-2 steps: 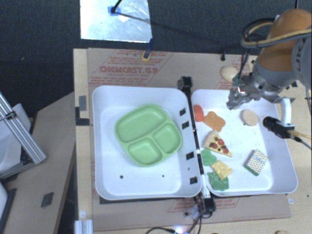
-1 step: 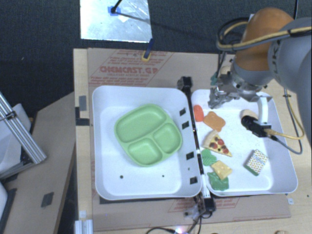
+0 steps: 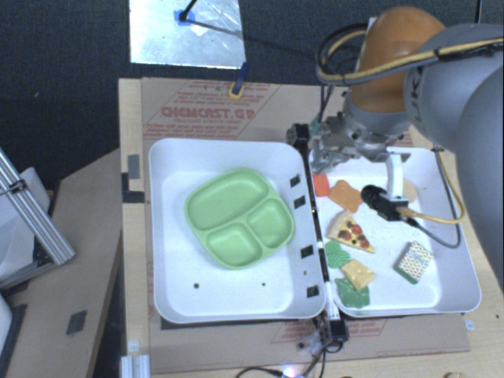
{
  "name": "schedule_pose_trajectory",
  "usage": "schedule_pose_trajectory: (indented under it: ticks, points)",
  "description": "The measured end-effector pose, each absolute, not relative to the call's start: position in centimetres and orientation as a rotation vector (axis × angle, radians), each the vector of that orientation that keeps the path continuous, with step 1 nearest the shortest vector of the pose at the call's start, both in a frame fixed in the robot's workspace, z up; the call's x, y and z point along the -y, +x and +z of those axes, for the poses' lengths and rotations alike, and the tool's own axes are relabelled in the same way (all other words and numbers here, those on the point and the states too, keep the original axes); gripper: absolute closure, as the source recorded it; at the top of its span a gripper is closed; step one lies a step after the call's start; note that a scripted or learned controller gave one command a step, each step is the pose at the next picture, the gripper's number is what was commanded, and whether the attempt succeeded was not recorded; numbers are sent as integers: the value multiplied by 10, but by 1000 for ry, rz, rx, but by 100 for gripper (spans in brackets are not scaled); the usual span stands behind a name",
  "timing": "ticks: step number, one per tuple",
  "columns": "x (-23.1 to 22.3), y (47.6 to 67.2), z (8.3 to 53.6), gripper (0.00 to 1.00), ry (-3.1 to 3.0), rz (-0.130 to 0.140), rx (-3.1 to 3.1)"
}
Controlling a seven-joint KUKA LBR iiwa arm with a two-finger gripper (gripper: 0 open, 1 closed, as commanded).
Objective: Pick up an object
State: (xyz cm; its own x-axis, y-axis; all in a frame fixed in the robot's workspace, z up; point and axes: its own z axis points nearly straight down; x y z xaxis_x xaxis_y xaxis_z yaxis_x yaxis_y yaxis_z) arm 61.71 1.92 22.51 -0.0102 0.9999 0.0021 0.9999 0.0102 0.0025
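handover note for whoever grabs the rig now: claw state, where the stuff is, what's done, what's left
Claw: low over the far left corner of the right bin, beside the divider; nothing seen in it, and whether it is open or shut is not readable.
Right bin contents: red piece just below the claw, orange piece, pizza slice, green leafy pieces, yellow piece, patterned block.
Left bin: green divided plate, nothing on it.
Done: arm positioned over the right bin.
Left: grasp and lift one object; the red piece looks nearest.
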Motion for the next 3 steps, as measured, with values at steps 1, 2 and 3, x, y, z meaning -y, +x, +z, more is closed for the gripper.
schedule_pose_trajectory:
  ticks: [1,2,3]
  points:
    - [-61,622,229,100,2211,6,-2231]
    - [-64,625,231,100,2214,4,-2228]
    - [-61,625,216,100,2219,0,-2223]
